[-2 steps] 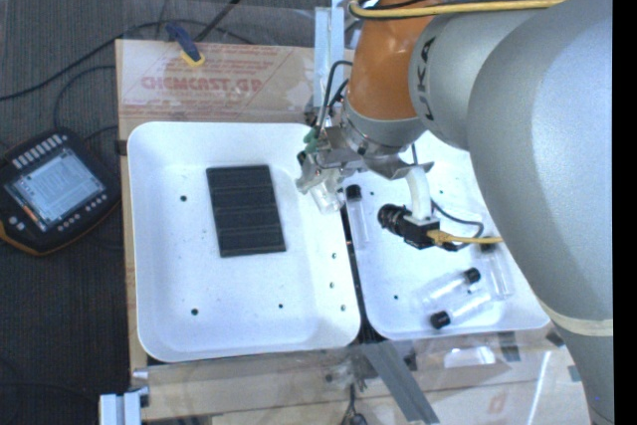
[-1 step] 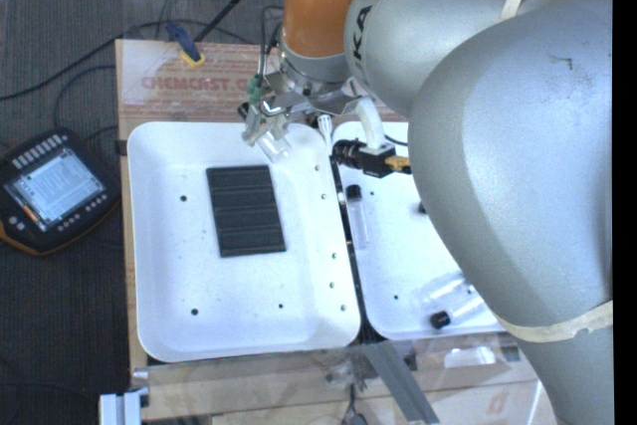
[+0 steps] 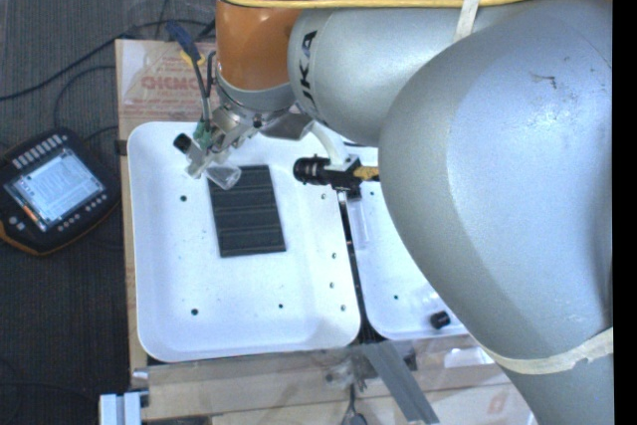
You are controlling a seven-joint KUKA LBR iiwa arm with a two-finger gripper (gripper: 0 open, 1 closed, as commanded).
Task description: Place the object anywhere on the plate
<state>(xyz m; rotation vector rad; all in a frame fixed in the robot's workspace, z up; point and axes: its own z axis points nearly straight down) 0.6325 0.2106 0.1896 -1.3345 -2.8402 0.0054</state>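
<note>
A grey KUKA arm with an orange wrist band reaches from the right across two shallow white bins on a desk, its gripper poised low over the upper-left part of the left bin. A dark ribbed plate lies flat near the middle of that bin, seemingly set there as the drop-off target. At the gripper's tip, touching or just above the plate's upper-left corner, sits a small pale, translucent-looking object; whether it is clamped or merely lying beneath the tool cannot be told from this angle, nor can the gripper's opening. A small black item rests in the right bin, and a black cylindrical part juts out above the divide. A handheld pendant lies on the floor, left.
</note>
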